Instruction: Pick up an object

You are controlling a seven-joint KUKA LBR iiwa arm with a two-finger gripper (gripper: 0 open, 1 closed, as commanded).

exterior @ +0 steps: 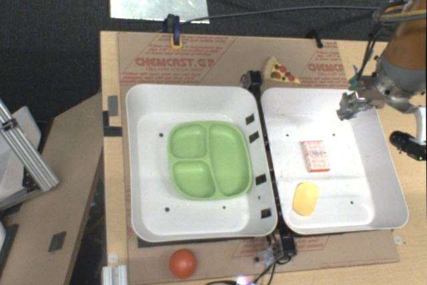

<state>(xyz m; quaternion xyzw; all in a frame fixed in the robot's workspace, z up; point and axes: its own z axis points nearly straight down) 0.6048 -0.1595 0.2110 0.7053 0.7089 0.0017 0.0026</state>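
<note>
My gripper (348, 105) hangs over the far right part of the right bin (387, 163), near its back wall; whether it is open or closed, I cannot tell. Well apart from it, a small pink box (315, 156) lies at the bin's middle, with a yellow object (305, 199) (rounded, lemon-like) just nearer the front. The left bin (143, 143) holds a green divided tray (209, 159). Outside the bins, a pizza slice toy (281, 71) lies on the board behind and a red ball (183, 263) in front.
</note>
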